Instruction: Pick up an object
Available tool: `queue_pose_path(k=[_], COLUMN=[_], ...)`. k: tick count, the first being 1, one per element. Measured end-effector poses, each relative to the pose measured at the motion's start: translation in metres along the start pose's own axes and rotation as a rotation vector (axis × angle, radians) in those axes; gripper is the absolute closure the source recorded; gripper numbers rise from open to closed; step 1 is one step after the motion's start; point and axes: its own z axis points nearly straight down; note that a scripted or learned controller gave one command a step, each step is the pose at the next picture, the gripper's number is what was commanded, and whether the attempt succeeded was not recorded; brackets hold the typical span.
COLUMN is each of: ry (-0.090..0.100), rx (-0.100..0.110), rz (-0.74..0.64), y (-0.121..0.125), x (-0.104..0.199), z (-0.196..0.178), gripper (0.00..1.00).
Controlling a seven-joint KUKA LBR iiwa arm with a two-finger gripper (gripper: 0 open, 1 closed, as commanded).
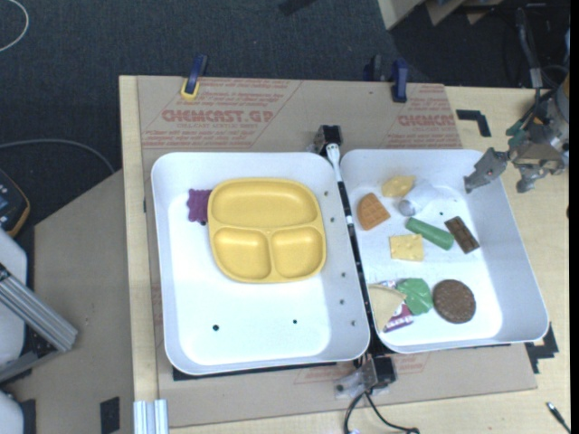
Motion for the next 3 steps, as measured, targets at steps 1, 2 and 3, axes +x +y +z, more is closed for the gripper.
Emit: queue_pose_path(k=[1, 2, 3], ry=[-0.003, 0.0, 0.0], rx=[-0.013, -0.006, -0.007], rz=[-0.003, -0.003, -0.004], y=[0.002, -0.006, -0.002], x=[0.001, 0.002, 0.004], z=[-0.008, 0.051, 0.114], gripper=[0.0, 0.0, 0.0])
